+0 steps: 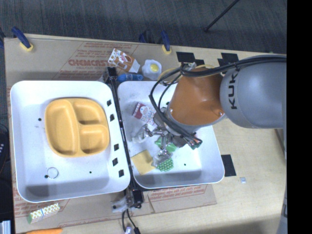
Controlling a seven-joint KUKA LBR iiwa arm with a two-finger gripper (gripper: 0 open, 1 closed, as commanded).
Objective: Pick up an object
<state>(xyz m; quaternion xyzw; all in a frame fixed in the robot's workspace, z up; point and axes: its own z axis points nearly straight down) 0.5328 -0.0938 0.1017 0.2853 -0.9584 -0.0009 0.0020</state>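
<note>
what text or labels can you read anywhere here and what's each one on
"KU", the visible start of a brand name, in dark letters on the grey arm.
"CHEMCAST", in red print on the brown cardboard sheet under the bins; the smaller red lines around it are too blurred to read.
Print on the small packet above the bins and on the red-and-white packet in the right bin is too small to read.

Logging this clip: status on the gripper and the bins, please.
Gripper low in right bin, fingers unreadable. Beneath it: green object, yellow block, red-white packet. Yellow divided tray in left bin.
</note>
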